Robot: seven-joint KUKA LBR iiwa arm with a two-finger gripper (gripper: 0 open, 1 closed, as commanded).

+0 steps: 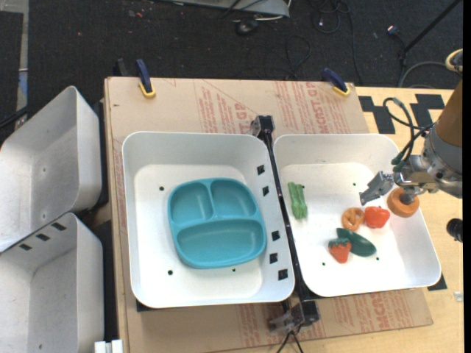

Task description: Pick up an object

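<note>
Teal plastic divided plate (pixel 217 223) sat alone in the left white bin (pixel 140 197). In the right white bin (pixel 324 153) I saw a green ridged toy vegetable (pixel 297 200), an orange pretzel-like toy (pixel 352 218), a red toy pepper (pixel 377 217), a strawberry toy (pixel 340 251) and a dark green toy (pixel 359 243). Gripper (pixel 390 187) hung over the bin's right edge, fingers spread, grasping nothing, beside an orange round toy (pixel 403 204).
</note>
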